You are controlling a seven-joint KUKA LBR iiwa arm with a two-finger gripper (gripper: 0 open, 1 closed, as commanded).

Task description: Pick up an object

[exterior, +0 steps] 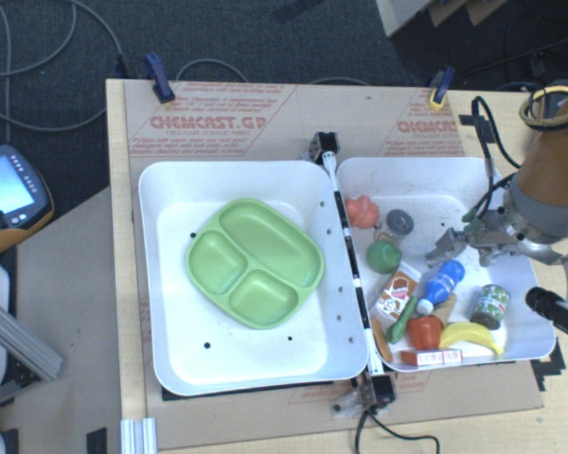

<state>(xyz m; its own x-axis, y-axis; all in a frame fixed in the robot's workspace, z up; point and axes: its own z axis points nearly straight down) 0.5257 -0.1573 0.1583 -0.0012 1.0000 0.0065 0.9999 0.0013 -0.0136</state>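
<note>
Whether the tool [457, 242] is open or closed is unclear. Just beside it, the blue-and-white plastic bottle [442, 283] sits crowded by the yellow banana [473, 336] and red tomato [423, 330]; a descent may clip neighbours.

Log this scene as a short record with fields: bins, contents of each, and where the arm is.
left bin: shallow white bin holding a green three-compartment plastic plate
right bin: shallow white bin holding a yellow banana, a blue plastic bottle, a small green ball, a red tomato-like piece, an orange-pink lump, a grey round disc, a green-labelled can
arm: grey, orange band, over the right bin's right side
tool: above the bottle, nothing visibly held
</note>
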